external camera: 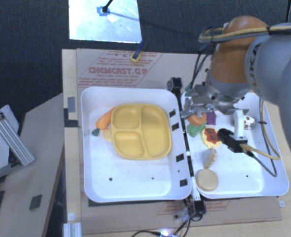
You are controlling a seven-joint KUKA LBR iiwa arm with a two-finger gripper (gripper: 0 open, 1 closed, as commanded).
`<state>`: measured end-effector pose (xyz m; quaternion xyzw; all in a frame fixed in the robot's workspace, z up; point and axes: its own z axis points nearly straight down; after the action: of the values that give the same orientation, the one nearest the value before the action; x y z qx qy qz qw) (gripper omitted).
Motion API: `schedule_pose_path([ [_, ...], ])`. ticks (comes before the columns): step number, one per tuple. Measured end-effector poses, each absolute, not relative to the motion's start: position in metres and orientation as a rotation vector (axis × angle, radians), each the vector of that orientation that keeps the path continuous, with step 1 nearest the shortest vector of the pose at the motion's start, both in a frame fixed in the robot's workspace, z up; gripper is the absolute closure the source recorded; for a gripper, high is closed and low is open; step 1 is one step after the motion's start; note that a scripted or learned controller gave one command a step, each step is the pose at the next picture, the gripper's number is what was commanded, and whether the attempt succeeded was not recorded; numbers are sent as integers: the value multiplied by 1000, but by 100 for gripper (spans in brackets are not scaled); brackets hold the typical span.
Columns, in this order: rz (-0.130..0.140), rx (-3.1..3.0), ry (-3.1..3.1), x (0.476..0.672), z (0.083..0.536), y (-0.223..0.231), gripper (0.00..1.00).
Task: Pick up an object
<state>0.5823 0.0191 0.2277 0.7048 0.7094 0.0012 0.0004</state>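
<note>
Two shallow white bins (135, 194) side by side on a cardboard-topped bench.

Grey-and-orange arm's gripper (197, 113) hangs over small toy foods (210, 136) in the right bin; whether it is open or closed cannot be told. A yellow divided plastic tray (139, 131) lies in the left bin.

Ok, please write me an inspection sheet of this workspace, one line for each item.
Surface: two white bins side by side, left bin, right bin, on a brown board.
Job's things: toy foods in the right bin, among them a round cracker and a pizza piece.
Clutter: yellow divided tray in the left bin, a carrot at its left edge.
Grippers: gripper low over the right bin; finger state unclear.
Cables: yellow cable across the right bin.
Surroundings: dark floor, shiny square plate beyond the board.
</note>
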Motion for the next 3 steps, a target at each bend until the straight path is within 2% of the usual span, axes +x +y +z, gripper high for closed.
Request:
schedule_pose_path([
  [1,4,2214,2227,593,234,20,100],
  [2,-1,2220,2223,587,215,18,100],
  [3,2,2220,2221,587,222,7,100],
])
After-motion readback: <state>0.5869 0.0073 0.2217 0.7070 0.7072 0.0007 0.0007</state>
